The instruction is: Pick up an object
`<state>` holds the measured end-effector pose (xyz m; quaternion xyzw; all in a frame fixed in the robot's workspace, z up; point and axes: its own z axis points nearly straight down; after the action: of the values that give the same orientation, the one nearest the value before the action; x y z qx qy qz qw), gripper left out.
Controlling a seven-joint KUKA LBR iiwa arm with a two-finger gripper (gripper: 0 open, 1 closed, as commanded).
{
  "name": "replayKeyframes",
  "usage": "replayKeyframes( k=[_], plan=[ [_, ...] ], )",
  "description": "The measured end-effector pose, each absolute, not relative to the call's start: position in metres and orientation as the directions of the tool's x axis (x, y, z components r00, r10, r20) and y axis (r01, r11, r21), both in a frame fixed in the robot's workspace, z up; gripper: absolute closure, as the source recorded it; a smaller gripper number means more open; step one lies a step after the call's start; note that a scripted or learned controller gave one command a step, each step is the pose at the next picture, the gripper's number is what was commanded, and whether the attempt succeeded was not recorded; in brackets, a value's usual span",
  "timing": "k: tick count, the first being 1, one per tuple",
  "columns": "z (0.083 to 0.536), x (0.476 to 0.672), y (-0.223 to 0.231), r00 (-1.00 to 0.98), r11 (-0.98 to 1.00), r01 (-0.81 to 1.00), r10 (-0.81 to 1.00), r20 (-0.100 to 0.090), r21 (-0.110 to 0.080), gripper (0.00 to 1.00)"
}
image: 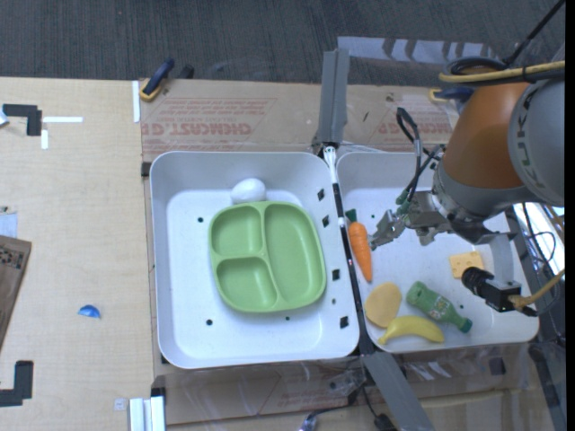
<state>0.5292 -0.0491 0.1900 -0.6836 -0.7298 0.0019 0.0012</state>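
Seen from above, a pale wooden bench (72, 241) carries two shallow white bins side by side, with brown cardboard beneath and behind them. Inside the left bin (180, 330) lies a green divided plate (267, 257), with a small white egg-like object (249, 189) touching its far rim. Along the left wall of the right bin (503, 326) lies an orange carrot (360, 249). Nearer the front edge lie a tan chip-like piece (384, 303), a yellow banana (412, 330) and a green bottle (437, 305), all close together. A yellow cheese wedge (466, 262) sits toward the right. From the right, the grey arm with its orange band reaches in; its claw (388, 228) hangs low over the bin floor just beside the carrot, its fingers spread slightly, pinching nothing.
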Motion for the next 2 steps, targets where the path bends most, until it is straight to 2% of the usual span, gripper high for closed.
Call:
replayKeyframes(
  k=[1,2],
  plan=[
    [0.19,0.488,-0.03,-0.156,0.156,0.988,0.988,0.0,-0.005,0.0],
    [0.19,0.487,-0.082,-0.114,0.114,0.994,0.994,-0.001,-0.004,0.0]
  ],
)
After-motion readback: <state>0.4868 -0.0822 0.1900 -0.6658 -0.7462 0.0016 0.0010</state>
